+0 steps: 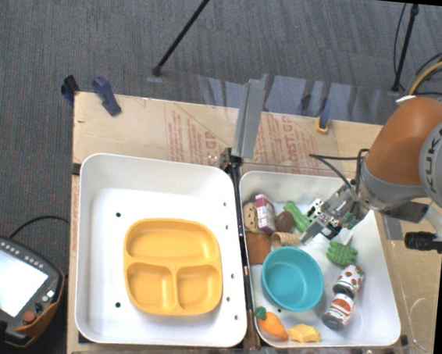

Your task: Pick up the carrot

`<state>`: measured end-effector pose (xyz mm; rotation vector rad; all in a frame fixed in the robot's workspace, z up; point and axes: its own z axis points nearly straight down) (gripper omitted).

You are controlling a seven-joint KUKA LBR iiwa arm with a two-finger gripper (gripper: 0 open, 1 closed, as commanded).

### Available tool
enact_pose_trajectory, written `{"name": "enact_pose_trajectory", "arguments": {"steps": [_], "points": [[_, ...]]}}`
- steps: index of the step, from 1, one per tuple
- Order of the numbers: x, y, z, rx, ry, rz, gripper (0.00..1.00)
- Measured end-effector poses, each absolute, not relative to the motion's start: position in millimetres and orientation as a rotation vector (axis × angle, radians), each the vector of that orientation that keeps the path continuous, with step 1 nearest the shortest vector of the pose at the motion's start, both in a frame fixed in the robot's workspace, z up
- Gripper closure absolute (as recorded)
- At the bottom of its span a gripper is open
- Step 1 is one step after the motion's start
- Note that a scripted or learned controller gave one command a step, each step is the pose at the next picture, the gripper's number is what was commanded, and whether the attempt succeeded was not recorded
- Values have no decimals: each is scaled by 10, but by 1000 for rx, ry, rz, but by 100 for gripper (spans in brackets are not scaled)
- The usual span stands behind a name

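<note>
The claw (322,224) hangs over the back part of the right bin (390,304), just behind the blue bowl (293,278). I cannot tell if it is spread or pressed together, because it is small and dark against the things under it. No toy can be seen pinched in it. The grey arm (412,153) with its big orange part comes in from the right, behind the bowl.

Next to the bowl on the right lies a bumpy green toy (342,253). Past that, a little bottle (343,296) with a red and white label leans near the bowl's right side. The words on the label are too small to read. Behind the bowl on the left are a long green toy (296,216), a brown lump (283,220), a small can (264,213) with a dark red label that is also too small to read, and a brown round thing (257,248) touching the bowl's left edge.

The carrot (271,324) lies in front of the bowl, in the near left corner of the right bin. It is orange with a green top. A yellow piece (303,333) sits just beside it on the right.

Far left of the bowl, the left bin (103,176) holds a yellow tray (172,266) with three parts. Behind the bins, the brown board (179,129) has red writing that I cannot read.
</note>
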<state>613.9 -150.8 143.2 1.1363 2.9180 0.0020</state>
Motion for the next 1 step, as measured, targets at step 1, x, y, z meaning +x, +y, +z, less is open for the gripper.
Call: {"name": "enact_pose_trajectory", "arguments": {"steps": [1], "points": [[5925,-882,857,1286,2872,-2,0]]}}
